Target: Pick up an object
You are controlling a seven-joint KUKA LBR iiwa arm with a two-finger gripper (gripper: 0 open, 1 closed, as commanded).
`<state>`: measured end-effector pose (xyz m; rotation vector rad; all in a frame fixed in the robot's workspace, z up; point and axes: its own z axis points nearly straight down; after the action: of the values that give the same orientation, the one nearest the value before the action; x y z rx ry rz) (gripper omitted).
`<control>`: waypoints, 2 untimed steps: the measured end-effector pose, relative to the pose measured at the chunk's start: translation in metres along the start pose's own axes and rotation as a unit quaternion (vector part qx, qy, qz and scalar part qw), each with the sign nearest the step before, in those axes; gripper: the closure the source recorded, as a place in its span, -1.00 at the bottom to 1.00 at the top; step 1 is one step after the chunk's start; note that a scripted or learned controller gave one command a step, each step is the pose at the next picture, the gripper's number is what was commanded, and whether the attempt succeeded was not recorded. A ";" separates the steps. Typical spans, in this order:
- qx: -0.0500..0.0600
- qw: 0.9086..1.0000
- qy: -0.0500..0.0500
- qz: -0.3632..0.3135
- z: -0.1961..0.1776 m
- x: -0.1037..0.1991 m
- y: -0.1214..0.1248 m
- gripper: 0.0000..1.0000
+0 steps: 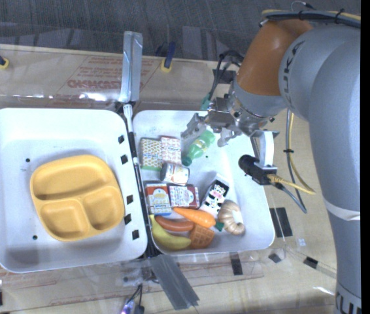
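Reaching phase, by the look of it: pincer (206,131) low over the far end of the right bin (263,237), close beside a green bottle (197,147) lying tilted there, nothing lifted clear yet. Impossible to tell from this slant whether the bottle sits between the tips or merely alongside, so no grasp claimed; impossible also to tell whether the pincer stands released or clenched, its working end being lost against the grey metal and the bottle's cap.

Likely target, then, the green bottle, apart from the main heap. Rest of the heap nearer the camera: small printed cartons (160,152), a little can (174,173), two more boxes (170,197), a black-and-white card (216,193), a carrot (195,216) across a banana (169,239), a pale knobbly piece (232,217) at the near right. Left bin (2,175) holding a yellow divided tray (75,195), well apart from the action.

Next move, as a judgement: settle squarely over the bottle, close across its narrow body rather than its length, then rise straight. Risk of the round bottle rolling aside toward the cartons or slipping out under a skewed pinch.

Pose: arm (322,103) entering from the right, orange band (273,61) high above the wrist, wrist bent down and leftward into the bin's far corner, cables trailing along the bin's right wall above the tabletop (289,267).
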<state>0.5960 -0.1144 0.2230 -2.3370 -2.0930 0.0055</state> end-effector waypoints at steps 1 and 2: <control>0.001 1.000 0.000 -0.002 -0.010 0.000 0.000 1.00; 0.001 1.000 0.000 -0.002 -0.010 0.000 0.000 -1.00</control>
<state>0.5962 -0.1140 0.2328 -2.3308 -2.0968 0.0077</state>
